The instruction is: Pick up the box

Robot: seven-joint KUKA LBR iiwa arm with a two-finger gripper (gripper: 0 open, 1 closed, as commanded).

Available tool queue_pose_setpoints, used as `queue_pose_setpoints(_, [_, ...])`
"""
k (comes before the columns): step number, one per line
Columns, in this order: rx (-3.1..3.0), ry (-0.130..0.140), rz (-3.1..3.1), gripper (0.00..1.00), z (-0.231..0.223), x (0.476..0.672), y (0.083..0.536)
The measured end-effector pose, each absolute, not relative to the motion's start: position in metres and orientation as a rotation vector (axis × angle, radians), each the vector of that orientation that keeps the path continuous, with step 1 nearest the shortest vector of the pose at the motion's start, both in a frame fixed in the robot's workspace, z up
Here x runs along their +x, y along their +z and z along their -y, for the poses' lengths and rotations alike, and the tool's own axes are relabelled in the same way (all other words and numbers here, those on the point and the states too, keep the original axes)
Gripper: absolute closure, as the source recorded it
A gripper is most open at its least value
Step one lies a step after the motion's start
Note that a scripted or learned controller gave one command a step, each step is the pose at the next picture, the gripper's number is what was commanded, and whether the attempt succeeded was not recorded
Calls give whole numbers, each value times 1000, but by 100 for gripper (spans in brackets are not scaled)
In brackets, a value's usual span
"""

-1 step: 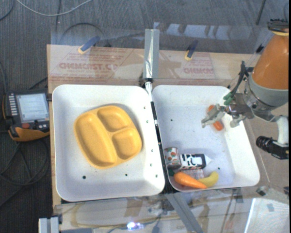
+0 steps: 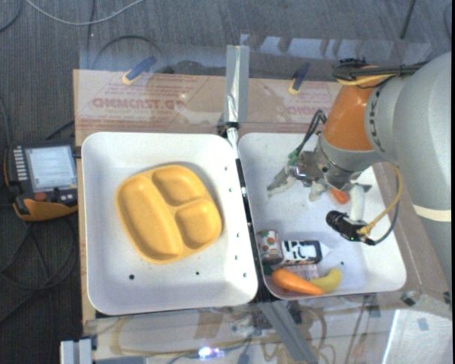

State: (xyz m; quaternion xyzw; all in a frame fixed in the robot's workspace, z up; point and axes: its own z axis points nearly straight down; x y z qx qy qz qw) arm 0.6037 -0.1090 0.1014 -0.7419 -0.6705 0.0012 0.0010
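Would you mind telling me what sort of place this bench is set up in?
Probably a robotics lab: a grey arm reaches over two white bins holding toy food such as a carrot, with loose cables and a handheld controller on the carpet.

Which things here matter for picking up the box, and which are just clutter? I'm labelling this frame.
For the job: box; gripper.
Lying about: yellow divided plate; carrot; banana; black and white packet.
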Motion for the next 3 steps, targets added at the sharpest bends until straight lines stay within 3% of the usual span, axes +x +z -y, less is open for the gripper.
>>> queue_pose_setpoints(1, [-2350, -14, 2101, 0, 137, 566, 91])
queue_pose_setpoints(2, [-2248, -7, 2206, 0, 174, 668, 90])
queue_pose_setpoints(3, [-2267, -6, 2188, 0, 109, 671, 89])
